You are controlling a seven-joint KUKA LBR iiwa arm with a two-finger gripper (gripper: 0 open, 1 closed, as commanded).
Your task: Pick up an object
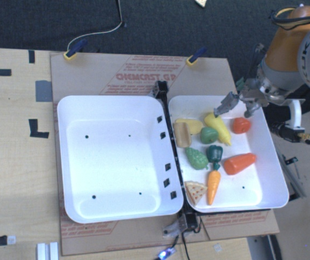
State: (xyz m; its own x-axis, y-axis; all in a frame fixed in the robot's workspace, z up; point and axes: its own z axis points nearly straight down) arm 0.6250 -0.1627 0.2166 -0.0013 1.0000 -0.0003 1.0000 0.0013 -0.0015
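Hand (pixel 235 108) open, holding nothing, above right bin (pixel 271 167) between banana (pixel 218 128) and tomato (pixel 241 125).

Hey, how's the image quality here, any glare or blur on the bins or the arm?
Camera view: the left bin shows a bright washed-out sheen across its floor; the toys in the right bin stay sharp with soft, short shadows; the gripper looks slightly smeared; the dark floor beyond the bench is underexposed.
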